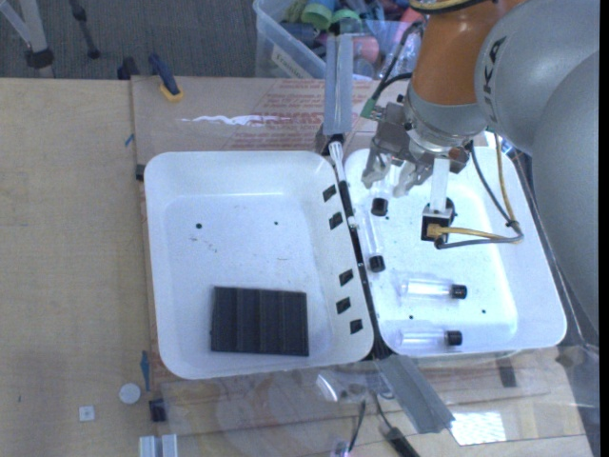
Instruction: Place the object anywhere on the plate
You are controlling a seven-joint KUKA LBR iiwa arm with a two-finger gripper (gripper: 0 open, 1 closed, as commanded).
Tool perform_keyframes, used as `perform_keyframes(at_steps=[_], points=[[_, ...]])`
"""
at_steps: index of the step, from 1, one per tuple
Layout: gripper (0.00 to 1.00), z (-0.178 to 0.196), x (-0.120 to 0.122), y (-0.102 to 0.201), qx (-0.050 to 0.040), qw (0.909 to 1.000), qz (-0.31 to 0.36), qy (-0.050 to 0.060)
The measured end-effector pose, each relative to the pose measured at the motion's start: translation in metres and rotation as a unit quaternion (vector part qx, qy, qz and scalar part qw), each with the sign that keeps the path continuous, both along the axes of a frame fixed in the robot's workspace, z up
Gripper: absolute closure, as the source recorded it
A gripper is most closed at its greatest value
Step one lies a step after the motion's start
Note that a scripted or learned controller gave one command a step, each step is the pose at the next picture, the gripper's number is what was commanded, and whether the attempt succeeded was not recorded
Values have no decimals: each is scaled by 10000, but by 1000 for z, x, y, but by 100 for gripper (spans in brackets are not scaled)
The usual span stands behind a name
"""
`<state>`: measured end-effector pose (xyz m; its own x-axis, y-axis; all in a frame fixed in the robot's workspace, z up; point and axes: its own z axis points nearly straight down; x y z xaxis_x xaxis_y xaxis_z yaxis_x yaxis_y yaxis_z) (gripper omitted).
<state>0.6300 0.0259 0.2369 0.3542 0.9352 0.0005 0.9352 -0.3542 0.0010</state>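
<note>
A black ribbed plate (260,320) lies flat in the front of the left bin (181,188). Three clear tubes with black caps sit in the right bin (533,303): one (430,288) in the middle, one (425,336) near the front, one (371,253) along the divider. A small black-capped piece (379,205) lies at the back left of that bin. My gripper (393,179) hovers just above this piece, open, its fingers (373,171) spread with nothing between them.
A black-tabbed divider (344,246) runs between the bins. A yellow cable with a black block (436,228) hangs from the wrist over the right bin. A tub of coloured toys (324,17) stands behind. The bulky arm covers the right bin's back right.
</note>
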Motion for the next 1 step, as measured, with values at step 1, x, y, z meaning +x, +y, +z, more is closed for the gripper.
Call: perform_keyframes(at_steps=[1], points=[[100, 23, -12, 78, -1, 9829, -1843, 3]])
